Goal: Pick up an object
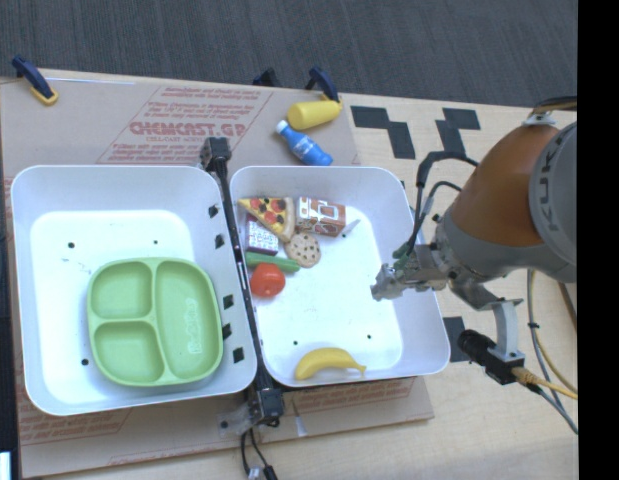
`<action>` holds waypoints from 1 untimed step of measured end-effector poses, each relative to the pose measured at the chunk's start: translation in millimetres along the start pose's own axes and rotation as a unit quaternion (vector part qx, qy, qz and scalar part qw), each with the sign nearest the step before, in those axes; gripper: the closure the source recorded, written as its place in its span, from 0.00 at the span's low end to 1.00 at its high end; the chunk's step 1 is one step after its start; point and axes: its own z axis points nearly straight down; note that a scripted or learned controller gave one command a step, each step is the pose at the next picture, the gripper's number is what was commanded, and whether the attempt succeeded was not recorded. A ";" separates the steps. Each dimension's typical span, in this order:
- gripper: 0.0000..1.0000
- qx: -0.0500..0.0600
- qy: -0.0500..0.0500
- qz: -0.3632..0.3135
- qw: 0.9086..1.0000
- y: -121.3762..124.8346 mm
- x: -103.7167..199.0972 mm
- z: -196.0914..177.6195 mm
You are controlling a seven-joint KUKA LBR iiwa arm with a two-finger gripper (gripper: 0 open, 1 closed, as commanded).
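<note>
My gripper [385,286] hangs over the right edge of the right bin [389,183], with nothing in it that I can see.

I cannot tell how it is set; it is small and blurred under my wrist. The nearest object is the banana [329,364], below and to the left of my tool: yellow, curved, lying flat against the bin's near wall. Farther left sits a red tomato [268,282], touching a green piece (too small to name), and above it a pizza slice [269,212], a cookie [306,250] and a brown carton [322,215] crowd together.
</note>
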 end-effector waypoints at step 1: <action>1.00 0.000 0.000 0.000 1.000 84.9 -4.4 -64.9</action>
